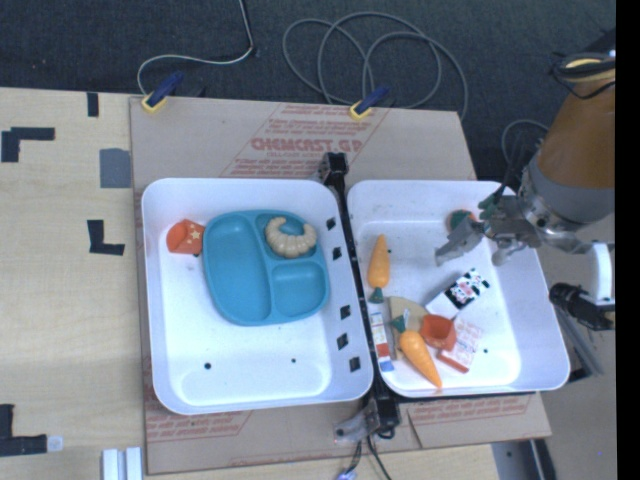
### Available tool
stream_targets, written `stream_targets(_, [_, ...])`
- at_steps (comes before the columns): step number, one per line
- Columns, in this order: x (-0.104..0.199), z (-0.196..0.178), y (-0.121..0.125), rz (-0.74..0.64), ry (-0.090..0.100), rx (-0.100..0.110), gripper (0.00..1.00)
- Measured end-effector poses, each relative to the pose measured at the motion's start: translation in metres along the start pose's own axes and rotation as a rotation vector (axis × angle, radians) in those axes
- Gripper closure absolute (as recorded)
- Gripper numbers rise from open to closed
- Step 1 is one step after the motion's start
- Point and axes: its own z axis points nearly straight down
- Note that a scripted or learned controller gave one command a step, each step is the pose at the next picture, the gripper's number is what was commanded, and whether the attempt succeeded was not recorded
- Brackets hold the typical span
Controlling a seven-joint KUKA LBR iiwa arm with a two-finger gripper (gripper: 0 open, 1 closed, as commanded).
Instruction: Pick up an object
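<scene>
Over right bin (520, 368), gripper (478, 240) hovers, fingers spread apart, nothing between them; black-and-white block (466, 290) just below.

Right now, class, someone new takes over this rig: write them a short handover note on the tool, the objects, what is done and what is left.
Tool: over the upper part of the right bin, above its contents; I cannot tell its finger state, and nothing is seen held.
Right bin: two carrots, a black-and-white block, a red piece.
Left bin: blue tray with a pale ring; orange item beside it.
Done: nothing picked.
Left: grasp and lift one object.
</scene>
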Motion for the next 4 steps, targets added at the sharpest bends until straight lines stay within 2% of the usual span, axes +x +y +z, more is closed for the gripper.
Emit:
stream_targets(1, [0.02,0.158,-0.035,0.001,0.0,-0.002,0.0])
stream_targets(2, [-0.003,0.166,-0.043,-0.001,0.001,-0.005,0.0])
stream_targets(3, [-0.005,0.156,-0.043,0.001,-0.002,-0.006,1.0])
stream_targets(4, [0.07,0.068,0.011,-0.002,0.001,-0.002,1.0])
